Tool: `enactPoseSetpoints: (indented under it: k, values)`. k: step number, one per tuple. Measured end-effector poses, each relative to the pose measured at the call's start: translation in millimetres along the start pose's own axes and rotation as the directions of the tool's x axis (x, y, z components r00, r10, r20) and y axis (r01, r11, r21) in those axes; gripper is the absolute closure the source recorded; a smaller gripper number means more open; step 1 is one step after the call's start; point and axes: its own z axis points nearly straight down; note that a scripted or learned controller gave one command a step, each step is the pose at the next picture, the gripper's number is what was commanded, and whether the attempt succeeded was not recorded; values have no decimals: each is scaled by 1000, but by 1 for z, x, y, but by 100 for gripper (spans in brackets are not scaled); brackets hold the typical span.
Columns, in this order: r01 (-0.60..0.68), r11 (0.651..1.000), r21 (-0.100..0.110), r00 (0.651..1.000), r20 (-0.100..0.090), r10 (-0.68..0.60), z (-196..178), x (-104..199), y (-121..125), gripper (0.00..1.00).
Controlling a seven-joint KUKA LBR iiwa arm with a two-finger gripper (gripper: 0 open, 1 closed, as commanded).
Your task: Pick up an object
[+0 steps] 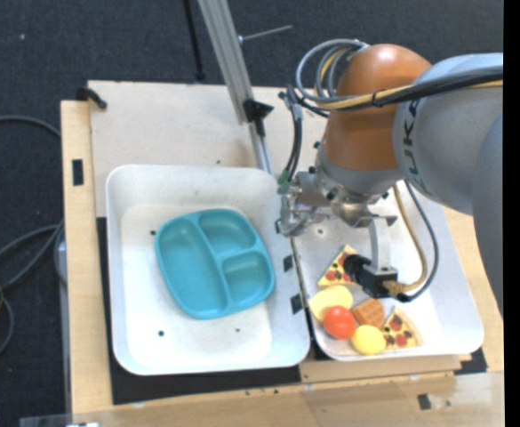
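A pale wooden tabletop (166, 127) is set on dark carpeted floor (28, 34). Black cables (11, 247) are laid across the floor at left, and an aluminium post (224, 43) is mounted behind.

The bench (180, 127) is viewed from one fixed camera set above it, angled down at a slant. Both white bins, the left bin (135, 327) and the right bin (460, 314), are taken in from moderate height, with dark floor (28, 34) seen around the bench
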Motion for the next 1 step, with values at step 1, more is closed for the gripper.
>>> enactPoseSetpoints:
  k: [1]
  values:
    - [-1, 1000, 1, 1000, 1, 1, 15, 41, -29, 100]
